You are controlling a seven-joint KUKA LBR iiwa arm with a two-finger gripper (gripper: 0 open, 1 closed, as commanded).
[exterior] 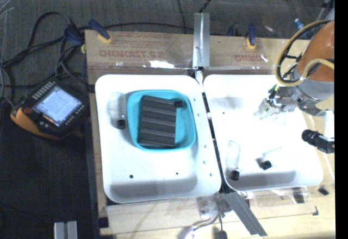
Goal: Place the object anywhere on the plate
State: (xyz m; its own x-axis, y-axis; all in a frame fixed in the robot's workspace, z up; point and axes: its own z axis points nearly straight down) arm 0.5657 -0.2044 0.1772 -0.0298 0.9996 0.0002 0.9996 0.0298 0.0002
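A blue plate [186,118] lies in the left bin [157,181]. A dark grey ridged block [156,120] rests on the plate and covers much of its middle. A clear tube with a black cap [116,110] lies just left of the plate. In the right bin [283,175], a second clear tube with a black cap [232,161] lies near the front left, and a smaller clear piece with a black end [266,161] sits to its right. My gripper [270,106] hangs over the right bin's back right part, apart from all of these.
The arm [321,69] enters from the right, with looped cables beside it. A central rim [209,124] divides the two bins. A cardboard wall with clamps [147,53] stands behind them. A teach pendant [54,107] lies on the floor at the left.
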